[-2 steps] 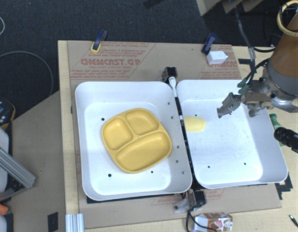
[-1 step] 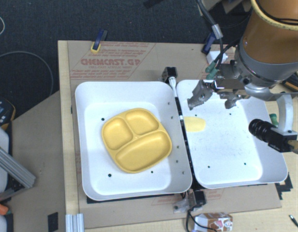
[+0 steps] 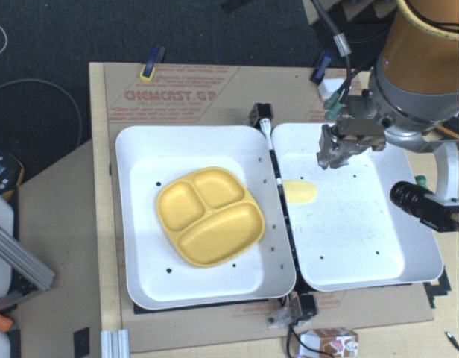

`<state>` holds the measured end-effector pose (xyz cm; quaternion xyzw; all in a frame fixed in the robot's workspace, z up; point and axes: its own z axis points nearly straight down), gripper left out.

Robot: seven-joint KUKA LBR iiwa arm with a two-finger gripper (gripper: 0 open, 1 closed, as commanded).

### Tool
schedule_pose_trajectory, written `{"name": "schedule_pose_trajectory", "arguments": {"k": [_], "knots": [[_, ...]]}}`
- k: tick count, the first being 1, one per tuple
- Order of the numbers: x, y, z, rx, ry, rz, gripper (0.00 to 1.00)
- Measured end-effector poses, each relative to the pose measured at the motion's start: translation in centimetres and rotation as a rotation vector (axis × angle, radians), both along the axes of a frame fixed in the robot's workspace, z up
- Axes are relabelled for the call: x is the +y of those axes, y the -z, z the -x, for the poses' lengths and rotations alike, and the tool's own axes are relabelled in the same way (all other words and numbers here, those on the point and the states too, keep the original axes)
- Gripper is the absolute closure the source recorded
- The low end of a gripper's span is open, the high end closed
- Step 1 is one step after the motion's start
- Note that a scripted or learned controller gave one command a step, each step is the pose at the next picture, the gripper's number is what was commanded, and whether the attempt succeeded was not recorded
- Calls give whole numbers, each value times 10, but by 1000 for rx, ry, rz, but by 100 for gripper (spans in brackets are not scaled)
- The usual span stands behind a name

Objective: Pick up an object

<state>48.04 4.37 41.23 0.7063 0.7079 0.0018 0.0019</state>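
A yellow divided plate with three compartments lies in the left bin. A small pale yellow flat piece rests in the right bin, close to its left wall. My gripper hangs over the upper part of the right bin, up and to the right of the yellow piece and apart from it. Nothing shows between its fingers.
Both white bins sit side by side on a cardboard sheet. A black-and-white clamp sits at the top of the seam between them. Blue clips hold the cardboard's far edge.
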Motion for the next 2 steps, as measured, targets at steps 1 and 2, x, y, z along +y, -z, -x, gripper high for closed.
{"name": "schedule_pose_trajectory", "arguments": {"k": [1, 2], "knots": [[0, -10, -1, -3, -1, 1, 100], [-12, 32, -5, 11, 5, 0, 100]]}}
